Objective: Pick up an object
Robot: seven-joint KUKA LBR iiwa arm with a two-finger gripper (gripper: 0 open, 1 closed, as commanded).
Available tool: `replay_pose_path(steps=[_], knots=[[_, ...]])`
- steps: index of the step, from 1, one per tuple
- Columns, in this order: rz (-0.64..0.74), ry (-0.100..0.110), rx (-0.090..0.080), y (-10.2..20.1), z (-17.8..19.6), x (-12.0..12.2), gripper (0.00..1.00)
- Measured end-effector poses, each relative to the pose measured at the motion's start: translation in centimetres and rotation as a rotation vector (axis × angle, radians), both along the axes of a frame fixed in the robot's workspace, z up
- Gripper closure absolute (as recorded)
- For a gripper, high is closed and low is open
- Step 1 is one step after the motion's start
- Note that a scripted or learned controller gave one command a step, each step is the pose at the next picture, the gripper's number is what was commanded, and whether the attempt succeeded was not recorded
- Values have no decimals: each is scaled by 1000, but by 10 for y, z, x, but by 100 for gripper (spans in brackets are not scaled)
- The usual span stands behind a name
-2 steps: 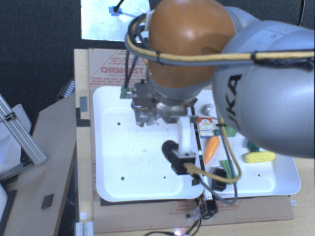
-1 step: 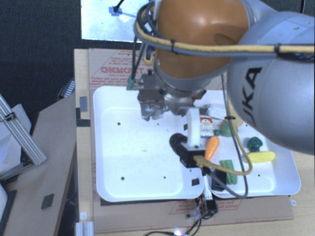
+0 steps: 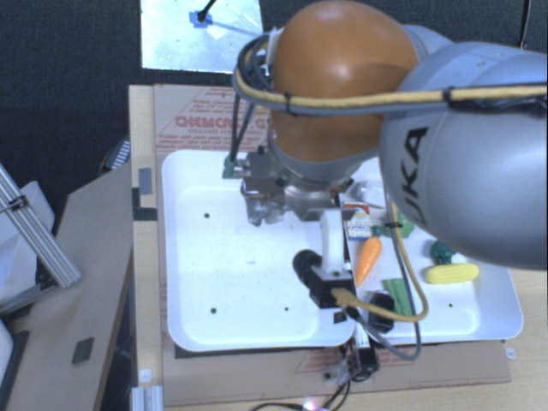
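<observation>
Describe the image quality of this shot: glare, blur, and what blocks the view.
Camera view: the orange band and grey arm loom large and soft, hiding much of the right bin; bright glare on the foil sheet up top; the left bin is evenly lit, the carrot and yellow toy fairly sharp.

A small orange plastic carrot (image 3: 368, 259) lies in the right bin, tilted with its blunt top toward the far side and its narrow tip toward the near side, just beside the divide between the bins. A yellow plastic corn-cob-shaped toy (image 3: 452, 273) lies flat on its side farther right, long axis running left-right, with a small dark-green toy piece (image 3: 441, 251) touching or just beside its far edge. A flat green piece (image 3: 396, 288) lies near the carrot's tip, partly hidden by cable.
</observation>
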State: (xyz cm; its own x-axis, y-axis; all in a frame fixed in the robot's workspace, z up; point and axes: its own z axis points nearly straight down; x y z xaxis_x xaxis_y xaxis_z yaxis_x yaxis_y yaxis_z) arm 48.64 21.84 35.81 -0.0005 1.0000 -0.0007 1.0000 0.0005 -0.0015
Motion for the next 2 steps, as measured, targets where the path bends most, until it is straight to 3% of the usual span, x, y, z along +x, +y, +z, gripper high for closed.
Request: replay_pose_path(steps=[1, 2], knots=[[-10, -18, 1, -108, 118, 41, 100], [15, 11, 0, 15, -15, -4, 100]])
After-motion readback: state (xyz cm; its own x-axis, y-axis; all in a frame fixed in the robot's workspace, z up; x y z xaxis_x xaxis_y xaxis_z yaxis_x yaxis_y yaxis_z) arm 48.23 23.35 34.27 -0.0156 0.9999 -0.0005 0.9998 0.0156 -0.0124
